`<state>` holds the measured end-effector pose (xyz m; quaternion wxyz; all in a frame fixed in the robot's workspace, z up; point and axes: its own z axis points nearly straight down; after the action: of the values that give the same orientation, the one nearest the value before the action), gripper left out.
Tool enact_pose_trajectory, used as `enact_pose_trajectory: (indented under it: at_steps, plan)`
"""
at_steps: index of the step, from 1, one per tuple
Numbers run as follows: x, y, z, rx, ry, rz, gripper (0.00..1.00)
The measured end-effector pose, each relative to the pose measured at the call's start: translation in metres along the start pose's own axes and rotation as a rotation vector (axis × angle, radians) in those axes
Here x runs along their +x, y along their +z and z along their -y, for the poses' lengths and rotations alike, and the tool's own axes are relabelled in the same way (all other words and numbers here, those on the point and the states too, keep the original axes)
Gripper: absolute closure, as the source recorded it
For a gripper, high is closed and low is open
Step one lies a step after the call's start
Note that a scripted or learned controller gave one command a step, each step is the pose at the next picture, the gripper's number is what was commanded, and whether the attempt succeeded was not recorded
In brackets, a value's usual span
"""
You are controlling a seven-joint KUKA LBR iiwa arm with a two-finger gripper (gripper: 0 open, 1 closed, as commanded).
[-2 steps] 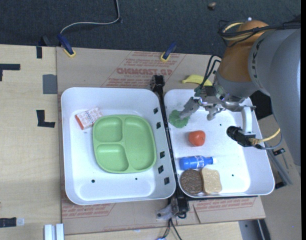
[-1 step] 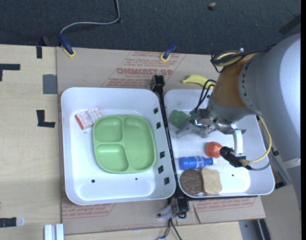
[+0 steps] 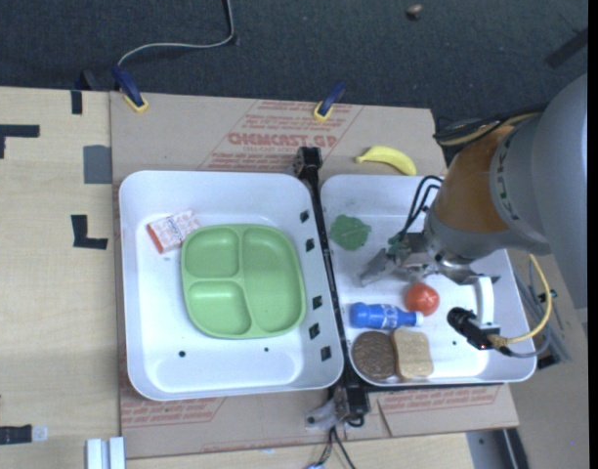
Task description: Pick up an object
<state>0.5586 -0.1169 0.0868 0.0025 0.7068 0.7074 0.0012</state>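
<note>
Green plate (image 3: 244, 279) and a packet (image 3: 171, 230) lie in the left bin (image 3: 143, 360). Right bin (image 3: 514, 367) holds a leaf (image 3: 350, 232), bottle (image 3: 382, 315), cookie (image 3: 374, 354) and bread (image 3: 413, 353). Gripper (image 3: 385, 265), fingers spread and holding nothing, hovers between leaf and tomato (image 3: 422, 297). Banana (image 3: 387, 158) lies outside.

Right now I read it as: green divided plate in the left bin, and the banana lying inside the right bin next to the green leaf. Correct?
Not quite. The banana lies outside the right bin, on the cardboard just beyond its far rim, as the camera view shows. The green divided plate is in the left bin, and the green leaf is inside the right bin.
</note>
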Motion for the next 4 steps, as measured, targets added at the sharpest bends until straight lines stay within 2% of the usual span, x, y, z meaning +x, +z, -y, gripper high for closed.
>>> enact_pose_trajectory:
  at_steps: [1,2,3,4]
  plan:
    - [-0.081,-0.075,-0.030,0.004,0.001,0.001,0.00]
    - [-0.056,0.000,0.018,0.004,0.000,-0.001,0.00]
    - [-0.019,0.000,0.047,-0.001,0.001,0.001,0.00]
    - [-0.020,-0.010,0.047,-0.002,0.002,0.002,1.00]
